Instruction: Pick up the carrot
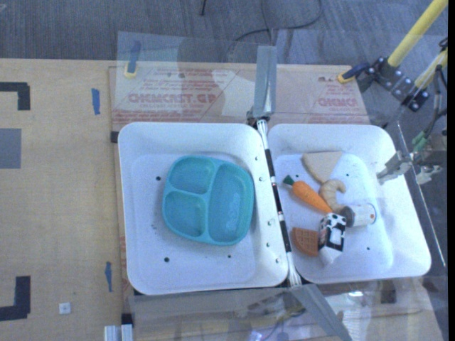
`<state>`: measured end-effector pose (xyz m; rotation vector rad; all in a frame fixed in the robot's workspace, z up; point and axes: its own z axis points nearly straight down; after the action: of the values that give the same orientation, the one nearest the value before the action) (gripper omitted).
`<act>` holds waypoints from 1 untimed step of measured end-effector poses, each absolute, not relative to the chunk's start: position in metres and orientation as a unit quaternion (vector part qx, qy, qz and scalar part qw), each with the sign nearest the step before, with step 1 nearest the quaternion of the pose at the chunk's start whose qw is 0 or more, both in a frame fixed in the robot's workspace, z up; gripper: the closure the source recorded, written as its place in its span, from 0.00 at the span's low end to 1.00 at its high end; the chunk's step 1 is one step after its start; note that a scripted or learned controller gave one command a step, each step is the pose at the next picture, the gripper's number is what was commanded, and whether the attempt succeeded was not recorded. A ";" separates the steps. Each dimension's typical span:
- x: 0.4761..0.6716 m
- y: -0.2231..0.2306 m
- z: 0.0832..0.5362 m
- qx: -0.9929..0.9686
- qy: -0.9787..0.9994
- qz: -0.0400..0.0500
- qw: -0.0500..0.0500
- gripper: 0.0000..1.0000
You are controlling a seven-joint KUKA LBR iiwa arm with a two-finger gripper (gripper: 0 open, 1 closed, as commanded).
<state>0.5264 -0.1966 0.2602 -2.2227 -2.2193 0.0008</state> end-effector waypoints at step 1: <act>0.580 -0.155 0.114 -0.696 -0.718 0.000 0.001 0.00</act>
<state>0.5796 -0.1551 0.1139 -2.1848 -2.2552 0.0006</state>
